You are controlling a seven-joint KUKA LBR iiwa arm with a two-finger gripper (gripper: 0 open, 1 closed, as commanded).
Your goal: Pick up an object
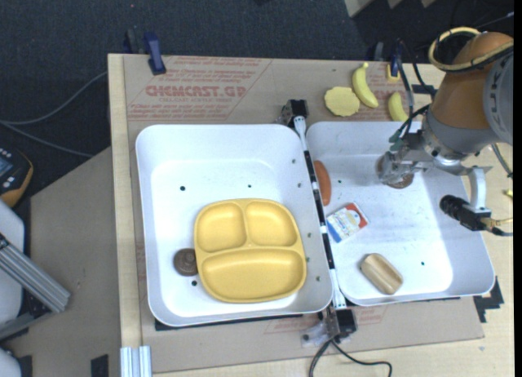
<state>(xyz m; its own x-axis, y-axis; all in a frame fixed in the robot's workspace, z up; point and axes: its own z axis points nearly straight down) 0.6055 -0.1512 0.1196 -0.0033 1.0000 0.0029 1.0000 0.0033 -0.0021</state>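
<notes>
Camera view: we're hovering the gripper (397, 173) in the right bin (457, 277); jaw state unreadable; we're aiming for the bun (381, 273), centering first.

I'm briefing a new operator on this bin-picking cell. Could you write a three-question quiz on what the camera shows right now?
1. True or false: the yellow divided tray lies in the left bin.
2. Which thing lies nearest the front edge of the right bin? A) the small printed packet B) the tan bread roll C) the orange oblong thing
3. Fill in: the bananas lie outside the bins, on the ____ board.

Key: 1 true; 2 B; 3 cardboard.
</notes>
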